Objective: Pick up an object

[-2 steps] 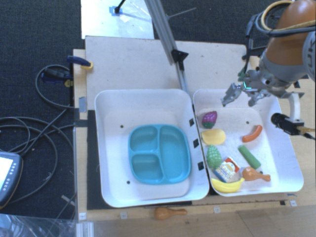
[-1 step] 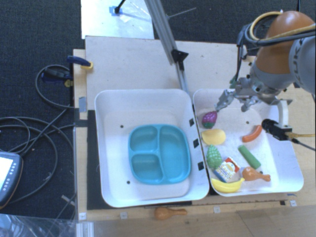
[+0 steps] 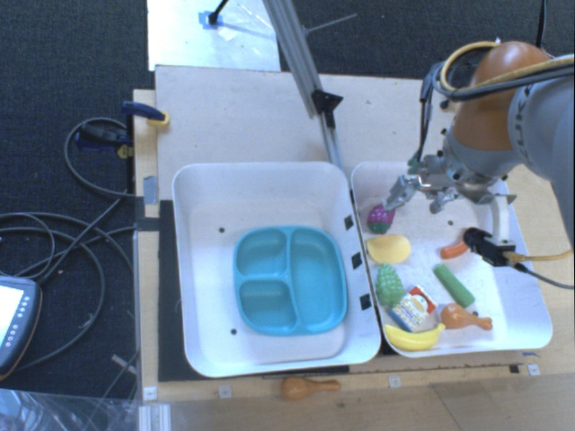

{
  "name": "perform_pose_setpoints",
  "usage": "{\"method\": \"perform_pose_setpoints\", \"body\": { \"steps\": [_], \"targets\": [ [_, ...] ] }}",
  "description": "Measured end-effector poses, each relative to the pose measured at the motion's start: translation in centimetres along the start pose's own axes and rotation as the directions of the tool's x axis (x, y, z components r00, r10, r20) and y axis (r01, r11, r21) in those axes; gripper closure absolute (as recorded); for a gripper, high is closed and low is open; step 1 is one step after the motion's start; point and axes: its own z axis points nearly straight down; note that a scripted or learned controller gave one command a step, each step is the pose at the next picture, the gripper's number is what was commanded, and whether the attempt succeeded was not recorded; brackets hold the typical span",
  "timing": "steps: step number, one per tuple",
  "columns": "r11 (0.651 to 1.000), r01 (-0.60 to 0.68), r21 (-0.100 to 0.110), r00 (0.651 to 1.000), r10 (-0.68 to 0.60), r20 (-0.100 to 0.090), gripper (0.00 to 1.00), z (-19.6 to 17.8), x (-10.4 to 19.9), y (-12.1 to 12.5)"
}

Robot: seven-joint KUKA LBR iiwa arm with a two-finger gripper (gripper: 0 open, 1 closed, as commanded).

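Gripper (image 3: 419, 194) hung over right bin (image 3: 530, 326) near its far-left corner, fingers spread, nothing between them; purple toy (image 3: 381, 215) just below, at left wall.

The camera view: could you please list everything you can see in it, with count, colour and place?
Bins: two, white, side by side on the bench.
Divided plate: one, turquoise, in the left bin.
Toy foods: right bin; purple grapes, yellow lemon, green bumpy fruit, banana, green cucumber, orange carrot, orange drumstick, small packet.
Brown drumstick: one, on the bench in front of the bins.
Clamp: one, blue, at the bench's left edge.
Arm: grey and orange, end effector over the right bin.
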Motion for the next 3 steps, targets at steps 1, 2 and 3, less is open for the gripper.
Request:
{"method": "perform_pose_setpoints", "body": {
  "steps": [1,2,3],
  "targets": [
    [1.0,0.0,0.001,1.0,0.0,0.0,0.0,4.6,-0.7,-0.4],
    [1.0,0.0,-0.007,1.0,0.0,-0.001,1.0,3.2,-0.7,-0.2],
    [1.0,0.007,-0.011,1.0,-0.007,0.0,1.0,-2.7,0.3,0.0]
  ]
}}
